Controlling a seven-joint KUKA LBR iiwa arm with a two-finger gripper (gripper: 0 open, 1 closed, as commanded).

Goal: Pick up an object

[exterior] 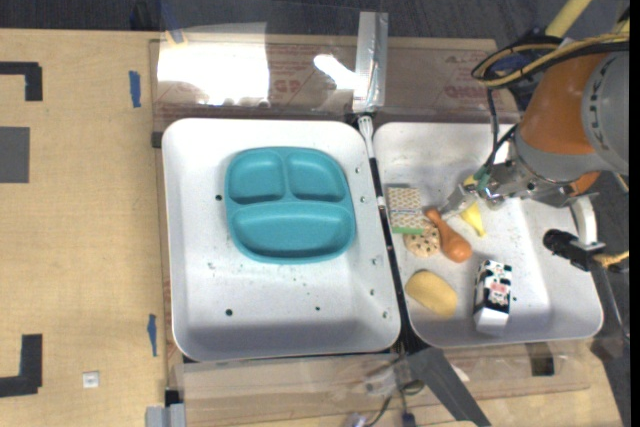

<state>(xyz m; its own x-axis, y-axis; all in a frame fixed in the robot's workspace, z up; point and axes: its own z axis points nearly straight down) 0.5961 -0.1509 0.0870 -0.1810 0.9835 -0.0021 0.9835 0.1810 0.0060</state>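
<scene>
Arm: the grey arm with its orange band [560,115] comes in from the right edge of the frame and bends down over the right-hand shallow white bin [570,315].

Gripper: the two-finger gripper [478,195] sits low in the upper middle of the right bin, just above a small yellow piece [472,220]. How wide it stands I cannot tell — the tips blur into the toys beneath them, and nothing shows clearly between them.

Right bin, contents: an orange carrot-shaped toy [450,237] lies tilted near the bin's middle, touching or just beside the yellow piece. To its left is a flat checked cracker-like piece [405,206], and below that a speckled cookie-like piece [422,239]. A tan, rounded potato-shaped toy [431,292] lies toward the lower left of the bin. A small black-and-white milk carton [493,294] lies just right of it (near the bin's lower edge).

Left bin: the left-hand shallow white bin [200,295] holds a teal plastic divided plate [290,205] — three compartments, lying flat in its upper middle.
</scene>
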